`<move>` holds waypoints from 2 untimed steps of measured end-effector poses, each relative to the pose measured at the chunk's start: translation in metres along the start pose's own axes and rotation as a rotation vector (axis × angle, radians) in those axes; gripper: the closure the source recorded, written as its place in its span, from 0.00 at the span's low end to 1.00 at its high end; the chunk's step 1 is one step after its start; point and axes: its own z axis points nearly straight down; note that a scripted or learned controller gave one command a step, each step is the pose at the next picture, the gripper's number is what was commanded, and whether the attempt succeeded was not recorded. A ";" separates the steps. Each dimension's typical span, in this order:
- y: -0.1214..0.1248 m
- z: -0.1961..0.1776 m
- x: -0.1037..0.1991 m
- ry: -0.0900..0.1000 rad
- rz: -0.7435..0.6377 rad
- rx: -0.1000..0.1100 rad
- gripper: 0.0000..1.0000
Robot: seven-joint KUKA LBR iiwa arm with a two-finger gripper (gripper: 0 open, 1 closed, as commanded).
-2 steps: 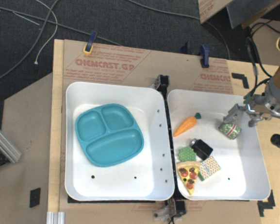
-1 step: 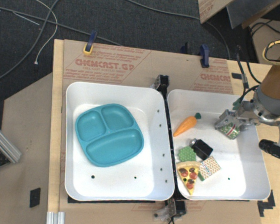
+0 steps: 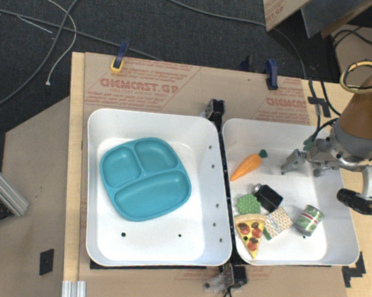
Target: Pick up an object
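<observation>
Gripper poised with fingers spread and nothing held, in the right bin.
The toy carrot, just beside it, is judged light, rigid and slippery; its thick middle is best grasped.

Two bins sit side by side on the bench. The left bin holds a divided plate near its middle. In the right bin, a toy carrot lies by the left wall. Nearer the camera sits a small box, with a round textured piece just to its left. In front of those lie a pizza slice, a patterned block and, further right, a can. My gripper hovers over the bin's far side, right of the carrot.
</observation>
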 end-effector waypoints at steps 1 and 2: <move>0.000 -0.008 0.000 0.001 0.000 0.002 1.00; 0.001 -0.064 0.010 0.001 -0.002 0.000 1.00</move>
